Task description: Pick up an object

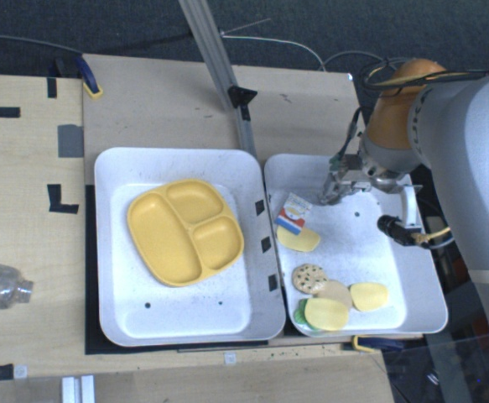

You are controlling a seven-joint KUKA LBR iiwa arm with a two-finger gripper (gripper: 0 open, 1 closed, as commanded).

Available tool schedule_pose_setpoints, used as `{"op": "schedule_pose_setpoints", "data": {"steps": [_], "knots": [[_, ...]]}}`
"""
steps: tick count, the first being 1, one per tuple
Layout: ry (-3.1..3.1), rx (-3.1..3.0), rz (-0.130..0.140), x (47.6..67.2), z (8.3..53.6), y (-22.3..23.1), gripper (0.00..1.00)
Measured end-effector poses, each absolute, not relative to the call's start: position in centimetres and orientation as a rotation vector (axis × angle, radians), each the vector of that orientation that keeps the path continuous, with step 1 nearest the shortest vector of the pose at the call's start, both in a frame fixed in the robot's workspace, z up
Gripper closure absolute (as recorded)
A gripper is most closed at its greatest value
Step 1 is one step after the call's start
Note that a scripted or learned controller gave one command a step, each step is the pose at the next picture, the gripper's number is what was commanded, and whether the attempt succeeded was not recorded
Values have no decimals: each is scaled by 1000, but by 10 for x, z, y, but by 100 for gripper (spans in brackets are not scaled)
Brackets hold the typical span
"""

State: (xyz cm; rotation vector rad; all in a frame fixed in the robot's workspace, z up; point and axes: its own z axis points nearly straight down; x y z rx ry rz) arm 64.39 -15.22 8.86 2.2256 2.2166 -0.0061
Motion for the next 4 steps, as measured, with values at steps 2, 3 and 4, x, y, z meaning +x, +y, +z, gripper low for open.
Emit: {"op": "schedule_pose_setpoints", "data": {"steps": [2,3,4], "knots": [[2216,2228,-8,631,89,-172,100],[2216,2220,-1,614,139,-209,100],[2224,2219,-5,629,106,-208,100]]}}
